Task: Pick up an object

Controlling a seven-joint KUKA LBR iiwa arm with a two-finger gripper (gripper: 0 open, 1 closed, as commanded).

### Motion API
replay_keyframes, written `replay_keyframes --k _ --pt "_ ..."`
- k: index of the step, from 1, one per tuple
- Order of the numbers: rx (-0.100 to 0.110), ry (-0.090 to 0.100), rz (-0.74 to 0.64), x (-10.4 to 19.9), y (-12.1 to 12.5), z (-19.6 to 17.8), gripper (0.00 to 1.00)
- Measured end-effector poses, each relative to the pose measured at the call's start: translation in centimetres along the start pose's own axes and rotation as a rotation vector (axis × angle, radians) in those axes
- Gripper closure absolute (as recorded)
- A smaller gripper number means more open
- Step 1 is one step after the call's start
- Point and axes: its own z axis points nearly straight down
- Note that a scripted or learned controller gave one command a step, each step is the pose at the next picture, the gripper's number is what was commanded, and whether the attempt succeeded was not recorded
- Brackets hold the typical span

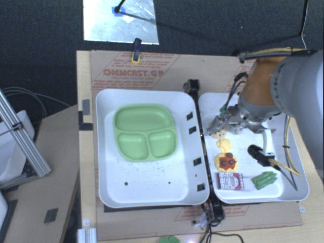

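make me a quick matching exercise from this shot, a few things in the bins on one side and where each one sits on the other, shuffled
Things:
1. green divided tray
2. green toy
3. red and white packet
4. claw

Places:
A. near edge of the right bin, beside the green toy
B. upper part of the right bin, just above a small pale item
C. in the left bin
D. near right corner of the right bin

Right pairs: 1-C, 2-D, 3-A, 4-B
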Motion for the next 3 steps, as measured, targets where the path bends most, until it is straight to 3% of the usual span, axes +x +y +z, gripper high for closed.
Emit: replay_keyframes --k 1,2,3 --pt "-0.001 -0.001 0.0 -0.7 -2.4 0.0 0.0" --pt "-0.01 -0.002 -0.005 -1.0 2.7 -0.2 0.0" --pt "-0.017 -0.003 -0.005 -1.1 2.9 -1.7 1.0"
